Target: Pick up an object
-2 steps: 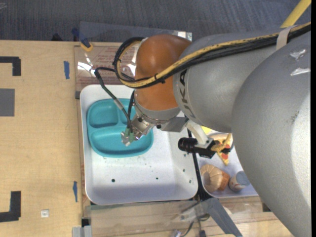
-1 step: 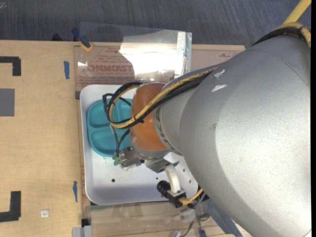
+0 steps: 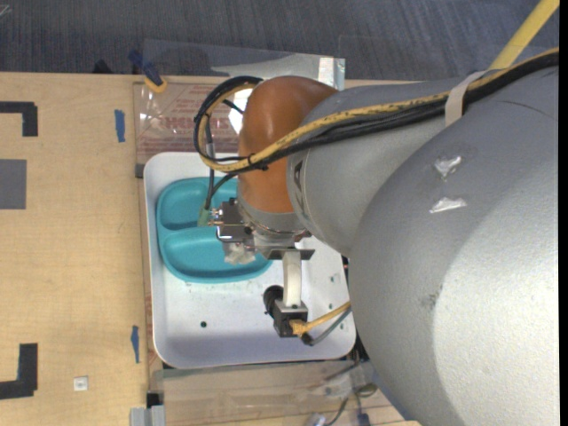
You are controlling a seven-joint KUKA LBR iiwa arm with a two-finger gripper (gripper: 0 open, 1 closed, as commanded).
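Item: teal two-compartment dish (image 3: 191, 238), lying in the upper left part of a white bin (image 3: 177, 335) on the counter (image 3: 71, 238). Its long axis is seen running from far to near along the bin's left wall.

Arm: grey, with an orange band (image 3: 266, 149), reaching in from the right.

Jaws: gripper (image 3: 232, 238) is poised over the dish's right rim, the dish lying just left of it. Whether the jaws are released or clenched cannot be told.

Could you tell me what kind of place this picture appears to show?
Probably a robotics lab test bench: a large grey arm trailing loose cables reaches over a shallow white bin holding a teal divided dish, and blue tape marks dot the wooden benchtop.
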